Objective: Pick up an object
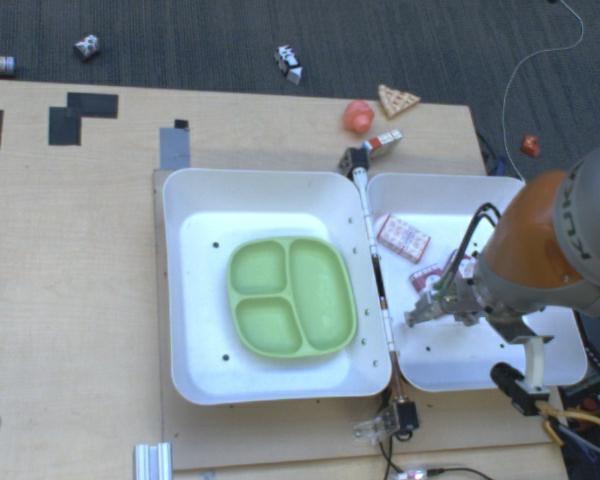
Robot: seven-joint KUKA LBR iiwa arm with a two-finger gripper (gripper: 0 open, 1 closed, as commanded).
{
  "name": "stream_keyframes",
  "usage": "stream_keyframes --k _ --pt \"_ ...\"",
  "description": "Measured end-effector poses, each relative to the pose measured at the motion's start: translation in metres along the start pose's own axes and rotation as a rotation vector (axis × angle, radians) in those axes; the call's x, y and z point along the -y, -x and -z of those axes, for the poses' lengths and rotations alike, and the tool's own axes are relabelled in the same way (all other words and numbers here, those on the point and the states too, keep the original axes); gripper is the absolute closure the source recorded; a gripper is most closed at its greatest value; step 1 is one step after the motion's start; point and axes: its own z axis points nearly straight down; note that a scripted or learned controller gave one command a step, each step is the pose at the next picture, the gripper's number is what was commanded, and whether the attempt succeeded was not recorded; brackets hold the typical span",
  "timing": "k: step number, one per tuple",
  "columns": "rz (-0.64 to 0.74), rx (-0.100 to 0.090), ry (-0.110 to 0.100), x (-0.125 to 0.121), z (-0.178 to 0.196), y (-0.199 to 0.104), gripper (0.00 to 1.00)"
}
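My gripper (432, 306) hangs low over the middle left of the right bin (460, 368), with the arm's orange band just to its right. A small reddish-pink object (426, 275) lies right by the gripper's upper side, partly hidden by it; whether they touch is unclear. A pink and white patterned packet (403, 237) lies flat in the far left part of the same bin, apart from the gripper. In the left bin (195, 268) a light green divided plate (291, 296) sits in the middle.
On the bench behind the bins lie a red ball (358, 116), a pizza-slice toy (398, 99) and a red and white tube (385, 141). The ridge where the two bins meet (375, 268) runs just left of the gripper. Small objects lie scattered on the dark floor beyond.
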Motion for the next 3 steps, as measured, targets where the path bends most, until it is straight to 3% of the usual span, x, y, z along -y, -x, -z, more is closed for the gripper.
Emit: stream_keyframes --k 1,2,3 --pt "-0.003 0.001 -0.006 0.002 -0.011 -0.002 0.0" --pt "0.0 0.001 0.0 0.0 0.0 -0.003 1.0" --pt "-0.001 0.001 0.0 0.0 0.0 -0.003 0.0"
